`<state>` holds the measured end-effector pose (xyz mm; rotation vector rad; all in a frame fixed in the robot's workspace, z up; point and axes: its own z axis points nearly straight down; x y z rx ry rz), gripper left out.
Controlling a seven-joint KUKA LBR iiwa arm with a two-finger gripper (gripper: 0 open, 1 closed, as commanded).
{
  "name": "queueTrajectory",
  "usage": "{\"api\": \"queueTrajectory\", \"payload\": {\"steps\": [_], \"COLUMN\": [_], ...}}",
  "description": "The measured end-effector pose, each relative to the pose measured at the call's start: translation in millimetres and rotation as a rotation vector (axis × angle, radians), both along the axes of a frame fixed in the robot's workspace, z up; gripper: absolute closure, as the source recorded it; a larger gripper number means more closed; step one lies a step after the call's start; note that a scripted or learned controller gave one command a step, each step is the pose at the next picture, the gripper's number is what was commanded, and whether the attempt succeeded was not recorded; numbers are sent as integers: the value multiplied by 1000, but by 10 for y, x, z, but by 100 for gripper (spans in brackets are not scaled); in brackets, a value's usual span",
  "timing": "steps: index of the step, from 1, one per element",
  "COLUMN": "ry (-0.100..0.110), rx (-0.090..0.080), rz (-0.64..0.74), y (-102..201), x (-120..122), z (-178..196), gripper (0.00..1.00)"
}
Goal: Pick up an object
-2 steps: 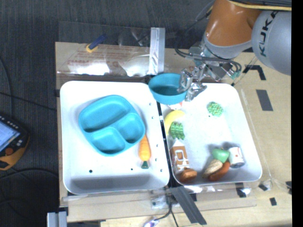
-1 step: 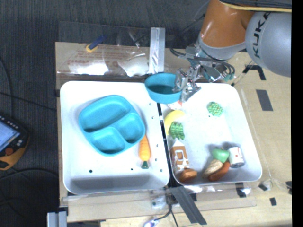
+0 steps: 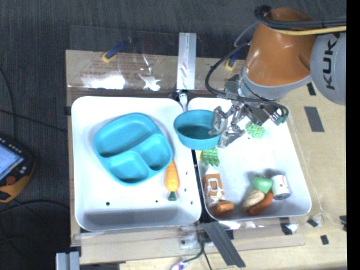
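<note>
Hand [image 3: 220,129] grips the right rim of a round blue plastic bowl [image 3: 194,129], fingers closed on the rim, the bowl tilted over the divide between the two shallow white bins, towards the bench's far edge. Left white bin [image 3: 84,207] holds a blue three-compartment plastic tray [image 3: 132,147] and an orange toy carrot [image 3: 171,177] just beside it. Right white bin [image 3: 298,173] holds a green knobbly toy [image 3: 255,130] beside the hand and mixed toy foods [image 3: 261,193] along its near edge.
</note>
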<state>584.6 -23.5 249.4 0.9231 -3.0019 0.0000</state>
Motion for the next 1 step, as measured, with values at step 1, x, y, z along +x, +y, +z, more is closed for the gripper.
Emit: {"api": "queueTrajectory", "payload": {"steps": [1], "ry": [1], "rx": [1], "rz": [-71], "y": [580], "x": [-545], "z": [-78], "gripper": [100]}}
